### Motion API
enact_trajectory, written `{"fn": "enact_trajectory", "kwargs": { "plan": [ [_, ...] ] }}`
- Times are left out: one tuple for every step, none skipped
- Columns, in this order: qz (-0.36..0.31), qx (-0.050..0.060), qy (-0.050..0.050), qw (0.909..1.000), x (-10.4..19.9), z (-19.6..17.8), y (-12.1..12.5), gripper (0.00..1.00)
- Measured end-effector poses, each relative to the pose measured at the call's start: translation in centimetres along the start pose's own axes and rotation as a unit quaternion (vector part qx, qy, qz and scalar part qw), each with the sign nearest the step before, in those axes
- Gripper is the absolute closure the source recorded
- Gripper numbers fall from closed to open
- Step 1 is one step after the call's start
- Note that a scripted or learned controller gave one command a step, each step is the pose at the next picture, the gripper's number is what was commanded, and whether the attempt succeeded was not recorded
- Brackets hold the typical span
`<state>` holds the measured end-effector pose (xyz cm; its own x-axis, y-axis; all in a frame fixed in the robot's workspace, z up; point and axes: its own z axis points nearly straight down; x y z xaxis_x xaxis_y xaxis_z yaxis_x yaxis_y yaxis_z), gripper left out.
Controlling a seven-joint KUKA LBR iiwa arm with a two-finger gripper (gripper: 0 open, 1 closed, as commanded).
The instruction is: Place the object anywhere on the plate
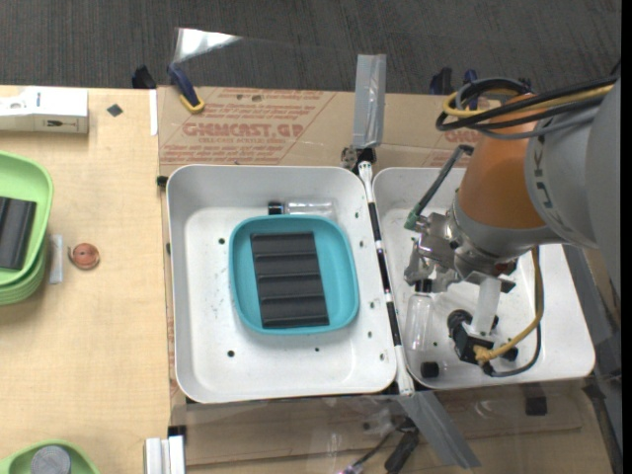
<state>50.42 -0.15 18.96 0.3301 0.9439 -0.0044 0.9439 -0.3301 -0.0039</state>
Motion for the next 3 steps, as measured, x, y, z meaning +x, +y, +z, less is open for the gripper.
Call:
{"fn": "enact_trajectory", "kwargs": {
  "plan": [
    [-0.049,0.0,0.0,0.9988,5.4,-0.1,-1.8,1.0],
    [-0.049,0.0,0.0,0.9988,5.4,-0.1,-1.8,0.0],
    [-0.056,0.0,0.0,0.9984,2.0,-0.1,3.8,0.0]
  ]
}}
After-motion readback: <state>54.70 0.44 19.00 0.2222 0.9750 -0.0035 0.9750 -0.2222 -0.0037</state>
